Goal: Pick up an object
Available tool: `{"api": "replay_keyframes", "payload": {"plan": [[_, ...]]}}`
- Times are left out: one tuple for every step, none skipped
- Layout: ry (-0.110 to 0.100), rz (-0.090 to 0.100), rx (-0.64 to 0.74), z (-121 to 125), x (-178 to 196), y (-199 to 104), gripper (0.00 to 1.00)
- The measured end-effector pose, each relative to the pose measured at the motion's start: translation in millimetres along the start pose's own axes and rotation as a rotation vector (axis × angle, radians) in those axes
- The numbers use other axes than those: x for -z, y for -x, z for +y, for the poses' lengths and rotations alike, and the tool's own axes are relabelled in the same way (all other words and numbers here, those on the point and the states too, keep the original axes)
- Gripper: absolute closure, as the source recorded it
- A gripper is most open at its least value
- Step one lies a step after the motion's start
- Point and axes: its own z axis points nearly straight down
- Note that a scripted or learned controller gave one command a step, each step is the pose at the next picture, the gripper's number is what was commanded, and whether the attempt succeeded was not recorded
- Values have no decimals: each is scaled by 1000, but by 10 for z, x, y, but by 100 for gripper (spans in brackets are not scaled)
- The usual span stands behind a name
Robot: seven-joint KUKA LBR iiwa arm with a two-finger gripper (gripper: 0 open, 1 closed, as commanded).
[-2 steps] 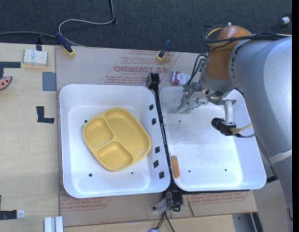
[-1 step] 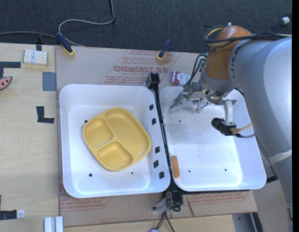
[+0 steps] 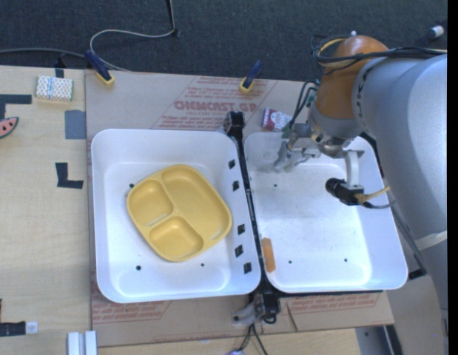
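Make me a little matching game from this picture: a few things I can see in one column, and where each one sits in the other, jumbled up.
Things:
1. yellow divided plate
2. small orange piece
3. gripper
4. red and white packet

Places:
A. on the cardboard behind the bins
B. over the far part of the right bin
C. in the middle of the left bin
D. at the right bin's left edge, near the front

Pairs: 1-C, 2-D, 3-B, 4-A
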Motion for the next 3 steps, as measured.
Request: {"api": "replay_keyframes", "payload": {"plan": [[-1, 1, 1, -1, 91, -9, 100], [-1, 1, 1, -1, 90, -8, 0], [1, -2, -4, 3, -281, -22, 0]]}}
